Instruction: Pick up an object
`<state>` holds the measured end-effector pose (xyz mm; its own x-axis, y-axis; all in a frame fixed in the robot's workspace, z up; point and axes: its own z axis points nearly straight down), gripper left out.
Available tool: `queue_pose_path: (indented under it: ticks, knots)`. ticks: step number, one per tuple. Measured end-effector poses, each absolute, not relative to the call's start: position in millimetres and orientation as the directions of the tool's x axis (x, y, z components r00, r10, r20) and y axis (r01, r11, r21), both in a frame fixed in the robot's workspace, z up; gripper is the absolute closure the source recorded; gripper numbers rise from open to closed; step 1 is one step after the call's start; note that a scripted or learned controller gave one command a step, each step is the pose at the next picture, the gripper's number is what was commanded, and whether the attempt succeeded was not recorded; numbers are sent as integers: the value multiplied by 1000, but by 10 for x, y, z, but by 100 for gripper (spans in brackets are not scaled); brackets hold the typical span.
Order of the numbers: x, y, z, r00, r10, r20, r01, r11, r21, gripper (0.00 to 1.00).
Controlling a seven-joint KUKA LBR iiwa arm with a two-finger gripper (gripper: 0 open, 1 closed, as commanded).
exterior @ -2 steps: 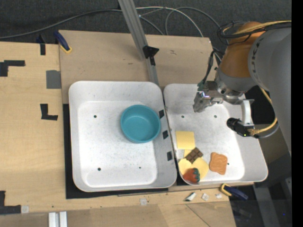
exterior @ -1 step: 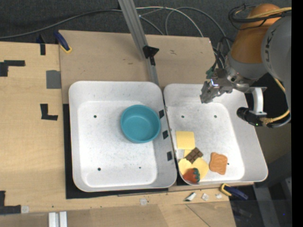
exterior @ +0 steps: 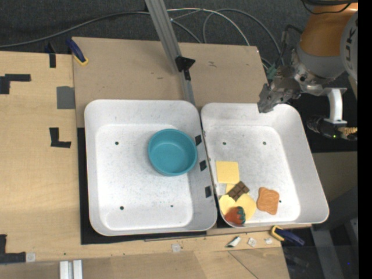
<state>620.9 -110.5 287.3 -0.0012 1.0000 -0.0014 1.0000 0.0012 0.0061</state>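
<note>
In the right bin (exterior: 290,129) several small things lie near the front: a pale yellow square (exterior: 227,171), a brown chocolate-like piece (exterior: 237,190), a round yellow piece (exterior: 246,203) with a red item (exterior: 235,215) on it, and an orange cookie-like piece (exterior: 268,200). A blue bowl (exterior: 171,151) sits in the left bin (exterior: 110,173). My gripper (exterior: 267,102) hangs over the right bin's far rim, well apart from all these objects. Nothing is visible between its fingers.
A grey metal pole (exterior: 167,34) slants down to the gap between the bins at the back. Cables (exterior: 232,22) run across the dark floor behind the bench. Clamps sit at the board's far left corner (exterior: 77,51) and front right (exterior: 285,235).
</note>
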Motion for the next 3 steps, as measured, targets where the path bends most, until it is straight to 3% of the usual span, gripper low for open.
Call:
queue_pose_path:
  ticks: [1,3]
  knots:
    - [6005,-610,2731,-5,1000,1,1000,5,-3,100]
    - [5809,334,2382,-6,1000,1,1000,6,-4,100]
